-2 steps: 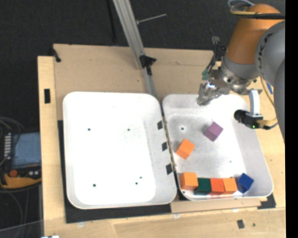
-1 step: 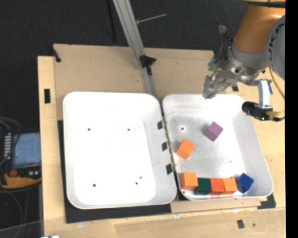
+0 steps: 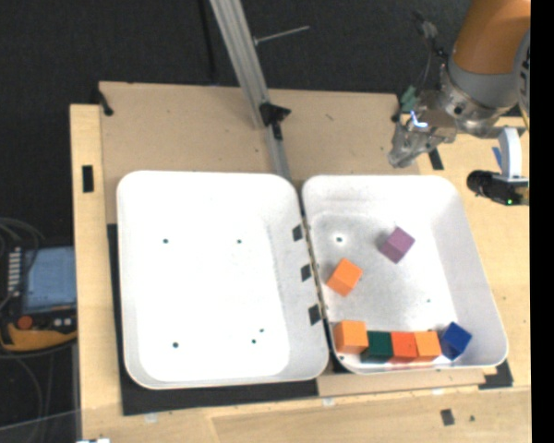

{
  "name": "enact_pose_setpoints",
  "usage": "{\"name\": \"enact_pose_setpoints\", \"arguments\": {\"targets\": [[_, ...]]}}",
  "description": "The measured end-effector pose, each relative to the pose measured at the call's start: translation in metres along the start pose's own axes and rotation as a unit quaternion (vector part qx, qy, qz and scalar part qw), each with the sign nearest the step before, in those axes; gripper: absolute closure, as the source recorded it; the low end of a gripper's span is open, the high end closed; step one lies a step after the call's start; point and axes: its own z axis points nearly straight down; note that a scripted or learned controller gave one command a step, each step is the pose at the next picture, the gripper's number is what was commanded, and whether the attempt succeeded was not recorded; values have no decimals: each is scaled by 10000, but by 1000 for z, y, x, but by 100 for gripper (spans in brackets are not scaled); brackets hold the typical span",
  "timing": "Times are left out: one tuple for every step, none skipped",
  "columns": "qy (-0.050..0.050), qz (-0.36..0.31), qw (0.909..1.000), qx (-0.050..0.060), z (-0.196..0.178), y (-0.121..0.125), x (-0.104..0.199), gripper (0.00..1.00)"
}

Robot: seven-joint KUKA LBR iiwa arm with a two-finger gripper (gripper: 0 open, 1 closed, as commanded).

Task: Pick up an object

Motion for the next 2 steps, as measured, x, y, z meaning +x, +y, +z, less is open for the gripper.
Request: {"name": "enact_pose_setpoints", "arguments": {"targets": [[8, -9, 10000, 36, 1, 3, 52, 100], [8, -10, 10000, 47, 24, 4, 108, 100]]}}
